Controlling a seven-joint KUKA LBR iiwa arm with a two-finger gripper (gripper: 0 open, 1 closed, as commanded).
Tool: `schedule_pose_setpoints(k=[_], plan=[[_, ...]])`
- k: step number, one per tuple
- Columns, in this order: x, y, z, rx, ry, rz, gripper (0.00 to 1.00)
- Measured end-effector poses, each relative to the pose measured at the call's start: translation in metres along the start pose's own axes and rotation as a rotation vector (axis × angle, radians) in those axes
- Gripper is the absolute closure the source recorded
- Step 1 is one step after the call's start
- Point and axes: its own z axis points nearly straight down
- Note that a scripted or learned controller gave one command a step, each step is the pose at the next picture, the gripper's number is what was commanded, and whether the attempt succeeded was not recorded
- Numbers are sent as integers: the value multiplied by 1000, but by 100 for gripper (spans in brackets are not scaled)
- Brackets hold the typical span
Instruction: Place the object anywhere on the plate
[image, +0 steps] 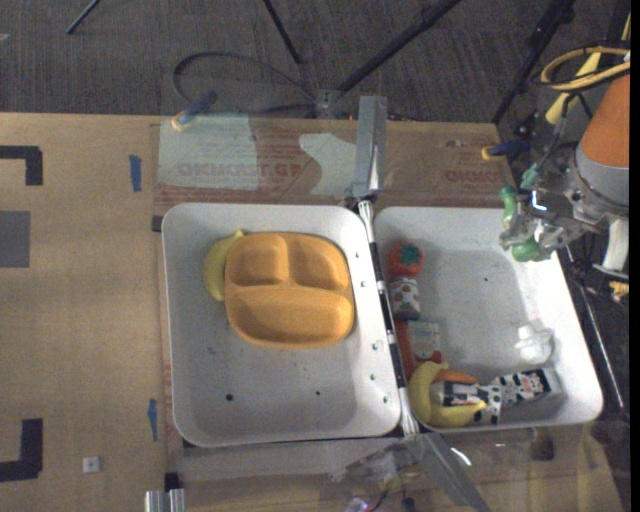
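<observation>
Orange plate, three compartments, sits in the upper middle of the left bin. It looks slightly raised at its left, where a yellow piece pokes out from under its edge. Bare white floor lies below and left of the plate; its right rim runs close to the wall shared by the two bins.

Right bin: things crowd the left wall and the near edge. From top down: a small orange-red item with a green top, a small can, a carton, a banana with an orange piece across it, and a black-and-white patterned box lying along the near edge, long axis running left-right and rising a little to the right. A clear, faint thing sits near the right wall. The middle of this bin's floor is open.

My gripper hangs over the right bin's upper right corner, near the rim. A green thing shows at its tip, touching it; whether it is grasped between my fingers or part of the tool, I cannot tell, nor how far open the gripper is.

Tan surface around the bins is mostly bare, with blue tape marks.
</observation>
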Motion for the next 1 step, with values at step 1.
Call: schedule_pose_setpoints(k=[1], plan=[[0, 0, 0, 0, 0, 0, 0]])
